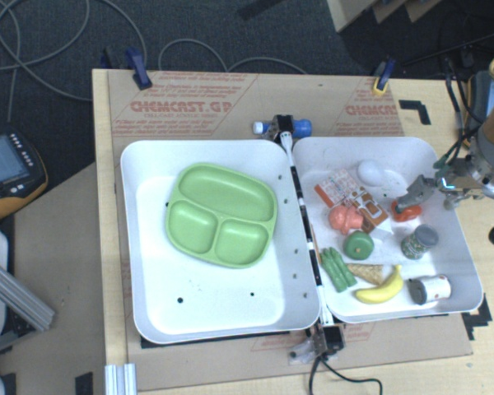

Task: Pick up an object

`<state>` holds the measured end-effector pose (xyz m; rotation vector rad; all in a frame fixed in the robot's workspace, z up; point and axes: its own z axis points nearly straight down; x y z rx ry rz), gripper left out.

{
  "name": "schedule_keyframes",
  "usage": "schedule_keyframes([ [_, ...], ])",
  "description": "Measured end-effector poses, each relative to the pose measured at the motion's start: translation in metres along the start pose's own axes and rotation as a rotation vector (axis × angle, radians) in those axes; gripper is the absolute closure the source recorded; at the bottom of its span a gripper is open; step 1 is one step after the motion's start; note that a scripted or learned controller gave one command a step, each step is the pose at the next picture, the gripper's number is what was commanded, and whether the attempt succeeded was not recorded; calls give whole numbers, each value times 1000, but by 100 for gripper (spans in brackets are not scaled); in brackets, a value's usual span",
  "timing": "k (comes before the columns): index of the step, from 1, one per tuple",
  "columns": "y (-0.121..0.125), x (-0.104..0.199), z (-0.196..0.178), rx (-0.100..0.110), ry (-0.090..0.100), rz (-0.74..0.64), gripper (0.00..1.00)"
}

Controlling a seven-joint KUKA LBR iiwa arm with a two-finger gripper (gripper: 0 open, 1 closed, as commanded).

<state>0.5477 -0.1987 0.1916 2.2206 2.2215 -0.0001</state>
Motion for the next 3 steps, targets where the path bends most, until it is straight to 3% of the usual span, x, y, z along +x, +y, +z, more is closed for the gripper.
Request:
schedule_keyframes([
  [1,35,-20,93,-4,3,-3,0],
  [2,35,-22,84,-5,0,-2,100],
  [3,104,40,93,42,4,-3,100],
])
